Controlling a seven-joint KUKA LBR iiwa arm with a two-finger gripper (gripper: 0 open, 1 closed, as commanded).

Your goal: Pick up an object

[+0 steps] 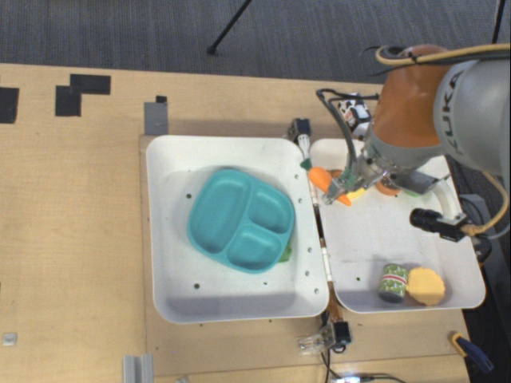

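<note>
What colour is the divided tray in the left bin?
Teal, seen in the camera view: tray.

Pale wood bench (72, 238) as landmark. Beyond its far edge: dark grey ribbed carpet (120, 14), thin black stand leg (239, 14) slanting across it. On its far left surface: black tape patches (80, 92). Even, soft light, no hard shadows.

Two white bins (239, 313), one teal plate (241, 219), three small objects (411, 284).
</note>
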